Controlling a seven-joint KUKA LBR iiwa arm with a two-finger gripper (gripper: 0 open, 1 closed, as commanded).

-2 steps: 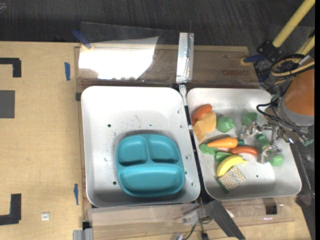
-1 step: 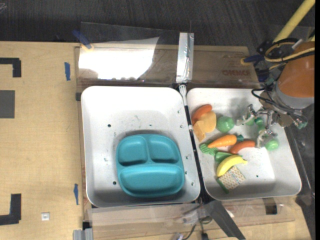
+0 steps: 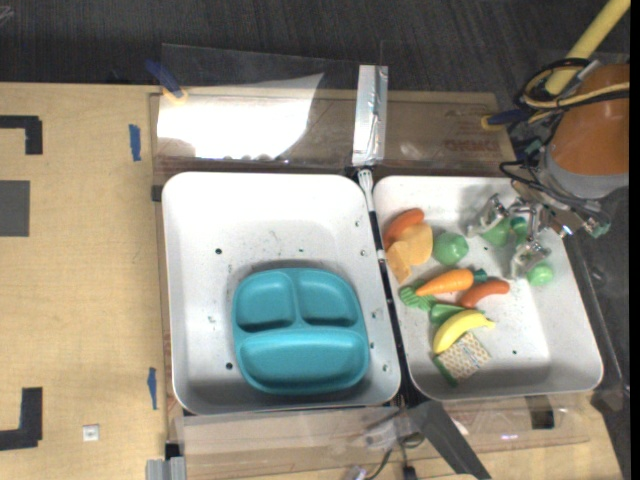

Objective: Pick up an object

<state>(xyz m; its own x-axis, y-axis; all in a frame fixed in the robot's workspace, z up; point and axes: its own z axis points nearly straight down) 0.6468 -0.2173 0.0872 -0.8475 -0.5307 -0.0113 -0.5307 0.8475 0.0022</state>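
Where the arm [image 3: 592, 128] reaches in from the right of the camera view, its orange band sits above the far right corner of the right bin [image 3: 575, 363], with cables looped around the wrist. Below the band the gripper [image 3: 515, 230] hangs over the upper right part of that bin, angled down and toward the left. Its metal parts blur into the white bin floor and into some small green pieces [image 3: 540, 273] just beside them, so I cannot tell whether the fingers are spread or closed, nor whether anything sits between them.

The toy foods lie clustered in the left half of the right bin. An orange-red rounded piece [image 3: 403, 222] rests near the top left, touching a pale yellow-orange piece [image 3: 410, 250] below it. A green round piece [image 3: 450, 247] lies just to their right. Lower down a carrot [image 3: 445, 282] lies slantwise, with a red-orange piece [image 3: 486, 291] beside it. A yellow banana [image 3: 461, 326] lies below these, against a speckled flat packet [image 3: 466, 354].

The left bin [image 3: 190, 298] holds a teal divided tray [image 3: 298, 330], set in its lower middle, flat on the floor.

Both bins sit side by side on the bench [image 3: 70, 298], whose tan surface carries black and blue tape marks.
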